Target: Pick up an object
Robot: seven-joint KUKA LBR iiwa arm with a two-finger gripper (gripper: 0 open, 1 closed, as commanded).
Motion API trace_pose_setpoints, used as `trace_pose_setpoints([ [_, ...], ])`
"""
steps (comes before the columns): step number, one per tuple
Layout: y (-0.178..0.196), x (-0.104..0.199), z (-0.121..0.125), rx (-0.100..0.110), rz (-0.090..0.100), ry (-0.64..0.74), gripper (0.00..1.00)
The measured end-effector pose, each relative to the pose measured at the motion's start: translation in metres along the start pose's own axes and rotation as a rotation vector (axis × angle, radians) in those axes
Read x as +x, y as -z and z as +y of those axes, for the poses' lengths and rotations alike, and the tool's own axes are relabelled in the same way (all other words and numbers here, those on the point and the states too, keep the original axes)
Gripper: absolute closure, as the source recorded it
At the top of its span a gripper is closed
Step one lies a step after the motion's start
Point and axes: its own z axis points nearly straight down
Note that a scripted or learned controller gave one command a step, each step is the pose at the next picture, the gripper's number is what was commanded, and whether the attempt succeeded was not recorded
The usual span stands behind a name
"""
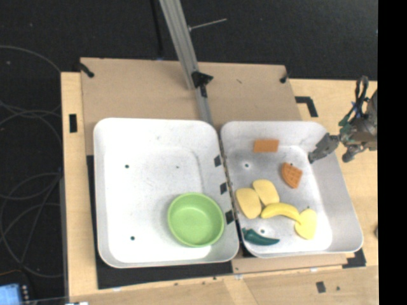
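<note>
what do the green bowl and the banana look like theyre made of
Green bowl: probably plastic, matte; its lime colour is uniform with soft shading and no sharp glare. Banana: likely a plastic or rubber toy; flat, even yellow with a smooth surface, though too small to be sure.

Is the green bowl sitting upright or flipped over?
Upright: the green bowl shows its open hollow and rim facing up, in the left bin.
</note>
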Motion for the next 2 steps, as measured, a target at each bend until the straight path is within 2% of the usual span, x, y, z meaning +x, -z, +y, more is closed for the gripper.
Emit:
trace_pose_setpoints([
  [1,0.000,0.000,0.000,0.000,0.000,0.000,0.00],
  [2,-0.045,0.000,0.007,0.004,-0.002,-0.003,0.00],
])
